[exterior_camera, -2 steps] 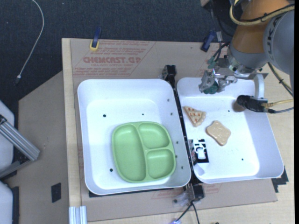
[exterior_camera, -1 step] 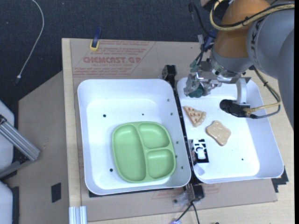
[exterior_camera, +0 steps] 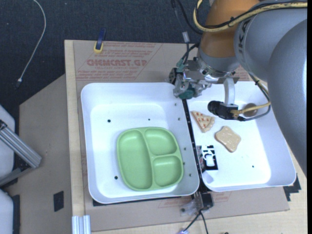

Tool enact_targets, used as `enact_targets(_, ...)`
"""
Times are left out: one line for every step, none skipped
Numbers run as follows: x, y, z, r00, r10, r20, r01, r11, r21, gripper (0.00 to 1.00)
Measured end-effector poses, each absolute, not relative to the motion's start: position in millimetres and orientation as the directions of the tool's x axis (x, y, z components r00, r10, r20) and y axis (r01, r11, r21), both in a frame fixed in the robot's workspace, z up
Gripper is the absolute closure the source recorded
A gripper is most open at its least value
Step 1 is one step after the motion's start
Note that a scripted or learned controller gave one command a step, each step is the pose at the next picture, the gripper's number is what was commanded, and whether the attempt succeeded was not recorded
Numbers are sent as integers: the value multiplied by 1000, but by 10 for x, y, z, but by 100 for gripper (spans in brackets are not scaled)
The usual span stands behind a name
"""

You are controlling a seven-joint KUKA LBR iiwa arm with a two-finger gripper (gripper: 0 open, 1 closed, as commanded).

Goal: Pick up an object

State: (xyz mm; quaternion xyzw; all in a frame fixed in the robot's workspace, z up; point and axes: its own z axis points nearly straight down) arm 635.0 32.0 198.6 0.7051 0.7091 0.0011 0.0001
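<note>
- While the gripper (exterior_camera: 187,86) hangs above the bins' far rim, open or closed I cannot tell, the green plate (exterior_camera: 148,157) lies well apart from it.
- The bread slice (exterior_camera: 228,138) lies nearer.
- The waffle wedge (exterior_camera: 203,121) is nearest; I judge this the approach step, and the next move needs a descent centred over it.

The bench (exterior_camera: 78,130) is a flat brown board with red letters printed near the top. Two shallow white bins sit side by side on it, touching in the middle: the left bin (exterior_camera: 97,130) and the right bin (exterior_camera: 263,160). A small blue and yellow clamp (exterior_camera: 100,40) grips the board's top edge.
</note>
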Motion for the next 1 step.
enact_targets(6328, 748, 2109, -5, 1000, 1, 1000, 5, 2, 100)
